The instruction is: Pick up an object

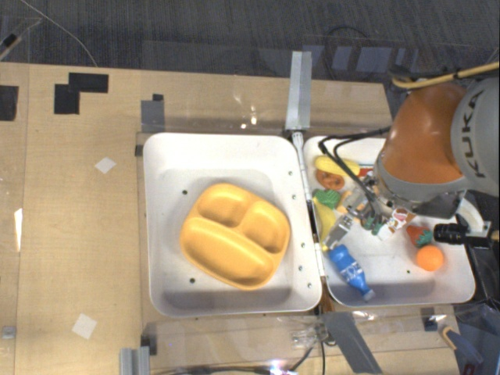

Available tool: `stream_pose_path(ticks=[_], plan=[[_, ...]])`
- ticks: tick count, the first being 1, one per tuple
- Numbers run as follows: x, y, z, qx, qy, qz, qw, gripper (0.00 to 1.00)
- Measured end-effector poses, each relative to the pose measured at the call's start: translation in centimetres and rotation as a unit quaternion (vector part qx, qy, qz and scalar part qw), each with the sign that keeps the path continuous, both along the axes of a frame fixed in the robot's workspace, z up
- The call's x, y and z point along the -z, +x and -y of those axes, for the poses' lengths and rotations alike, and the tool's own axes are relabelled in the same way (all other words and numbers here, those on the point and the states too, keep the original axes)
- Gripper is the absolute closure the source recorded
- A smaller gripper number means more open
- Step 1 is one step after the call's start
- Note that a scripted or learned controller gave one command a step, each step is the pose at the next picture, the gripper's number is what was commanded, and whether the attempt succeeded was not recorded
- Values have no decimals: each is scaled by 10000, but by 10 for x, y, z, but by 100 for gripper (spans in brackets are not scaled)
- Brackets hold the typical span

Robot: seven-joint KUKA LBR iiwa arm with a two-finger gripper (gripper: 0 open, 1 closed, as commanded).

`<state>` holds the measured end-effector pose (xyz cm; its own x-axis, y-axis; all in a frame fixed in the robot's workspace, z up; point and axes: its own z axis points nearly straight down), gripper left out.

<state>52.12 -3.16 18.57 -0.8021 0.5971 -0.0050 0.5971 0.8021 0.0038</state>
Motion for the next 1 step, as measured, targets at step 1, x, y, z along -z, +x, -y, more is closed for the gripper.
stream_pose_path(ticks=[1], plan=[[0,26,-42,-1030,-1,3,9947,0]])
